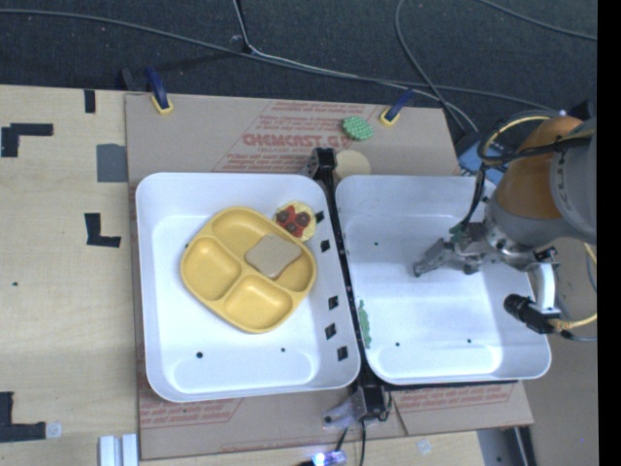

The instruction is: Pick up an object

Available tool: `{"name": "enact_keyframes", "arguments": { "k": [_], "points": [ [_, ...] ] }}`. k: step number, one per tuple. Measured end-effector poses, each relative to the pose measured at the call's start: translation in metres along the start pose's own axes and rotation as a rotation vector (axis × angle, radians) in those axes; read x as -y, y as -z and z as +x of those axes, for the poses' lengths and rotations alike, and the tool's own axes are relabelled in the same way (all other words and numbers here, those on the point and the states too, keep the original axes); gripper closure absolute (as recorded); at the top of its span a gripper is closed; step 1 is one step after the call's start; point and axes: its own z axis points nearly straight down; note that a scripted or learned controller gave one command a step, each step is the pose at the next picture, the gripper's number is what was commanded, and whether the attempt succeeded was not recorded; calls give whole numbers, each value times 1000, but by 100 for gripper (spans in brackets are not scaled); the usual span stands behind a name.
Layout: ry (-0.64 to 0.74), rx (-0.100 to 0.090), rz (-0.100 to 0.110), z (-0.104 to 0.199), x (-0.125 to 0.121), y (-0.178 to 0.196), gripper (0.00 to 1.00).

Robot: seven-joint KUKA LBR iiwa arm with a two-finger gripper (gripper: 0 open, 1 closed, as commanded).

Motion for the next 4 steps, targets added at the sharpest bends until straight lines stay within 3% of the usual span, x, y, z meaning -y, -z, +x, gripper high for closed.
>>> {"name": "enact_keyframes", "arguments": {
  "k": [1, 4],
  "points": [
    [0, 1, -3, -1, -1, 14, 100],
    [-1, 0, -5, -9, 2, 186, 100]
  ]
}}
